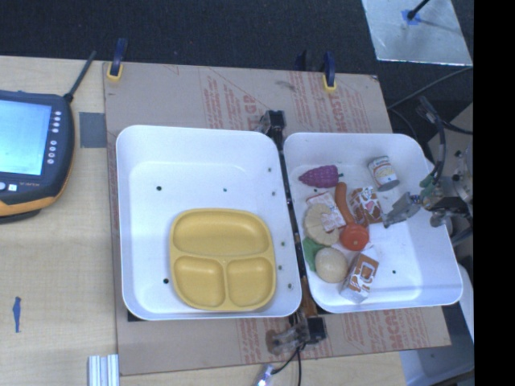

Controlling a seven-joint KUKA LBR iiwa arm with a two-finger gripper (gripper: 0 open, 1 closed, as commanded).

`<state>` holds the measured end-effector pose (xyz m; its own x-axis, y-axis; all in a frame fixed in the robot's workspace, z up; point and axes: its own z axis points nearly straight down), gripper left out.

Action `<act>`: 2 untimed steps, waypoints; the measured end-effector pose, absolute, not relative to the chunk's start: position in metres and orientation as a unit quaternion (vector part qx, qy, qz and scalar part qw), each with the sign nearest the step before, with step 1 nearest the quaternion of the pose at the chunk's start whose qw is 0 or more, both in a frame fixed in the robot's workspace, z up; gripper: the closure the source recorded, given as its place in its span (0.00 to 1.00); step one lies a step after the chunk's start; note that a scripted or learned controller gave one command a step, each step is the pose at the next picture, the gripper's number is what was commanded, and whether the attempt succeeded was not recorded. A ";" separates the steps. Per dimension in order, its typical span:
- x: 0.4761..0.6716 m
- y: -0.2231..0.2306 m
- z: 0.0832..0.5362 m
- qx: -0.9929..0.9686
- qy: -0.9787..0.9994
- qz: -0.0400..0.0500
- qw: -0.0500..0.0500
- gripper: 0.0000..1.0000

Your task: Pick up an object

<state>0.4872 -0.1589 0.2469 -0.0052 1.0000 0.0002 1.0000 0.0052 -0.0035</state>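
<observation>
The arm enters at the right edge of the frame and most of it is cut off there; what shows is a dark tangle of cables and metal over the right bin's (418,284) right rim. The pincer (400,210) reaches left from it over the bin floor as a small grey shape, too small and blurred to tell how it stands. Nothing can be seen between its tips.

The objects lie crowded in the left half of the right bin. A purple bunch of grapes (319,175) has its long axis running left to right. An orange-red sausage (344,200) runs top to bottom, just beside a red and white packet (368,203). A small can (383,171) lies tilted near the upper right of the cluster. Lower down sit a round cracker (323,222), a red tomato (354,236), a pale egg (330,264) and a brown carton (361,277) leaning toward the lower left. Something green (311,251) is half hidden behind the egg, against the bin wall.

The right bin's lower right floor is bare. The left bin (201,147) holds a yellow divided tray (223,259) with 3 compartments, with bare white floor above it. A tablet (32,151) on the counter (48,296) is cut off at the left edge.
</observation>
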 end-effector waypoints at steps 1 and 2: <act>0.559 -0.144 0.166 -0.705 -0.709 0.002 0.001 0.00; 0.595 -0.142 0.095 -0.705 -0.709 0.000 -0.001 0.00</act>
<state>0.5952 -0.1415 0.0952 -0.0060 1.0000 -0.0022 1.0000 0.0060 0.0009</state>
